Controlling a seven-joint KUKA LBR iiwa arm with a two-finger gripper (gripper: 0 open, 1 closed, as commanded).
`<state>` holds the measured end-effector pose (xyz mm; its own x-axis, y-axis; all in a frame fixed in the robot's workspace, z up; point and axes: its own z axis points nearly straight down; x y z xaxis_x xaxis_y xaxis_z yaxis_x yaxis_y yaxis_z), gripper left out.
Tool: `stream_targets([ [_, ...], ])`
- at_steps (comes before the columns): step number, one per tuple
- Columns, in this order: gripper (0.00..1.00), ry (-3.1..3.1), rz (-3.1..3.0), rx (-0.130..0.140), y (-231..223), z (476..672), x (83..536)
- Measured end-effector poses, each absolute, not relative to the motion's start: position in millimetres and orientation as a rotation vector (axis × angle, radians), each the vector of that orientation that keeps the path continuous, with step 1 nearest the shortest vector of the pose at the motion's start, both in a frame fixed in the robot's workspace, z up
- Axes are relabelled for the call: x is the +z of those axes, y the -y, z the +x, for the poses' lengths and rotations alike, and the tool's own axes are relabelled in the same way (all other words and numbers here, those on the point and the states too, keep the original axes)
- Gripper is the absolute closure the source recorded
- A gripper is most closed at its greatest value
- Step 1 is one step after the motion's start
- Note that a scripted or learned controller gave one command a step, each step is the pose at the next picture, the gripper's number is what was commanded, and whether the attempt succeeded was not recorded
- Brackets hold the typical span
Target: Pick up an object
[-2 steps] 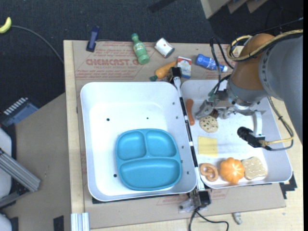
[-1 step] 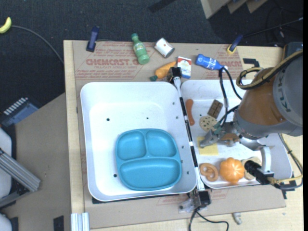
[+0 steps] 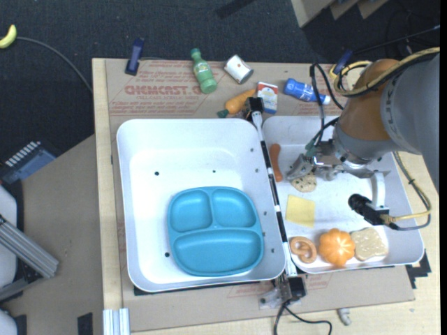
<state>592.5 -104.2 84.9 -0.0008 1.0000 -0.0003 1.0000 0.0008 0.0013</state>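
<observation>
Gripper (image 3: 305, 167) hangs low in the right bin (image 3: 408, 201), fingertips just above a cookie (image 3: 304, 183); whether they are spread or closed I cannot tell. Cheese slice (image 3: 301, 210) lies at six o'clock of the cookie. Flat things may slip; a sausage (image 3: 276, 161) at nine o'clock could get nudged.

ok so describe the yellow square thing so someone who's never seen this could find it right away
Look in the right bin, the one the arm reaches into. Near its middle, below the cookie and above the pretzel, lies the cheese slice. It is the only flat, pale yellow square there; the orange and bread nearby are rounded or tan.
</observation>
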Motion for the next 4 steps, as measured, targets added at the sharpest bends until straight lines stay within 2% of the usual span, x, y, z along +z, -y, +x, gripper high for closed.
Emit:
stream_targets([
  [1,1.0,-2.217,2.217,0.005,104.9,593.9,96.9],
  [2,0.0,-2.218,2.218,0.004,104.8,593.6,96.5],
  [3,1.0,-2.217,2.216,0.006,104.6,594.0,106.5],
  [4,0.0,-2.217,2.217,0.006,104.6,593.9,106.3],
])
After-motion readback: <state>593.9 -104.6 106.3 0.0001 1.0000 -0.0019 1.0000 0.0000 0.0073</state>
